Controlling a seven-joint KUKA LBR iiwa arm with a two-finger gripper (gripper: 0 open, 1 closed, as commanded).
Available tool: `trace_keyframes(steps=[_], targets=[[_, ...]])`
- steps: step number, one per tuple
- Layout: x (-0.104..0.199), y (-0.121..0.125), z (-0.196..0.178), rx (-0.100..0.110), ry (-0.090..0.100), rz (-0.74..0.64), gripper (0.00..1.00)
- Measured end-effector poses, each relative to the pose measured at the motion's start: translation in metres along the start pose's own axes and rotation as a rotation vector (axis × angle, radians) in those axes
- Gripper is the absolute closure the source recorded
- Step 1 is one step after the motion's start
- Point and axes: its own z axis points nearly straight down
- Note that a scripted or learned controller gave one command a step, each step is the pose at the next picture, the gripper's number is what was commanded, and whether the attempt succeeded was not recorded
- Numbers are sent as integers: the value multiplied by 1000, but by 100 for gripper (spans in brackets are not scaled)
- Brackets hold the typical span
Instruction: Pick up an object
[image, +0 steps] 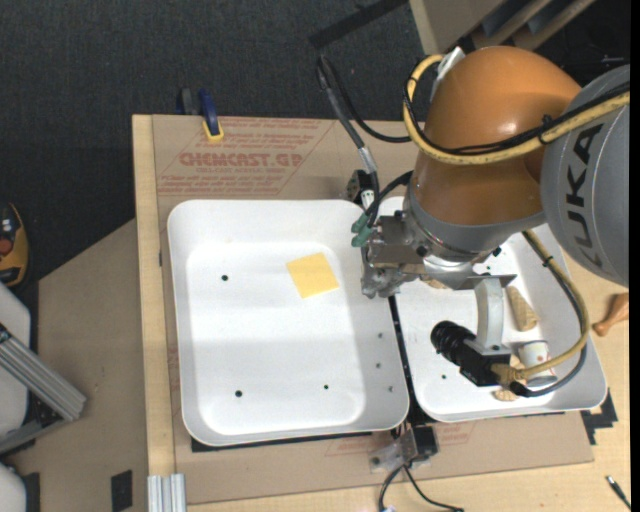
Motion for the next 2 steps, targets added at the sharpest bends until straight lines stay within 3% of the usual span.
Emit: trace_keyframes(steps=[1,2], targets=[[30,31,-101,-21,5,-11,100],[129,-11,4,7,-1,-19,100]])
